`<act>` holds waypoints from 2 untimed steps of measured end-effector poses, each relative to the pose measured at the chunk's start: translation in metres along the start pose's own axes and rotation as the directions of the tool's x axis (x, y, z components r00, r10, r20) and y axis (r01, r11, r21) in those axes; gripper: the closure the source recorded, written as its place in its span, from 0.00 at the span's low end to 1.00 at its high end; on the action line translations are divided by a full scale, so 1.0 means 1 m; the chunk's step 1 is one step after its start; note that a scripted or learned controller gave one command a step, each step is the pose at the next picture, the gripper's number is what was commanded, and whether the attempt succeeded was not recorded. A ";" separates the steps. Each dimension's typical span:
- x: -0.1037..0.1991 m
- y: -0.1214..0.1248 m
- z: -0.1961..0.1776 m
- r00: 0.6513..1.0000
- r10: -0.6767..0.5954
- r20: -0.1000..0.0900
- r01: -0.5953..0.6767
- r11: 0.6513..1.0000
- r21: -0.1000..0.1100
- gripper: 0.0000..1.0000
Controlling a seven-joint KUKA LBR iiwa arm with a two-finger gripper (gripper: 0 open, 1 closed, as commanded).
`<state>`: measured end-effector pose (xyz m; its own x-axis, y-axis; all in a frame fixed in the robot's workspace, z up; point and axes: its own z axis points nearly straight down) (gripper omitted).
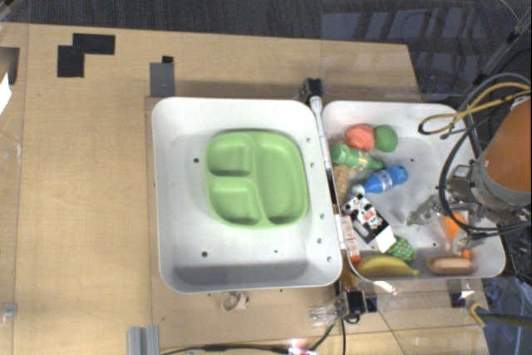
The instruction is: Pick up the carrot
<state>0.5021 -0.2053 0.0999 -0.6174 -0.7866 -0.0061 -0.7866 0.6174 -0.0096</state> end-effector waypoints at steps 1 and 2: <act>-0.001 0.006 0.010 0.950 -0.312 0.007 0.312 0.950 0.004 0.00; -0.005 0.003 -0.004 0.949 -0.315 0.009 0.315 0.949 0.017 1.00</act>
<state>0.5028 -0.1999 0.1034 -0.3379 -0.9411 -0.0117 -0.9407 0.3381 -0.0283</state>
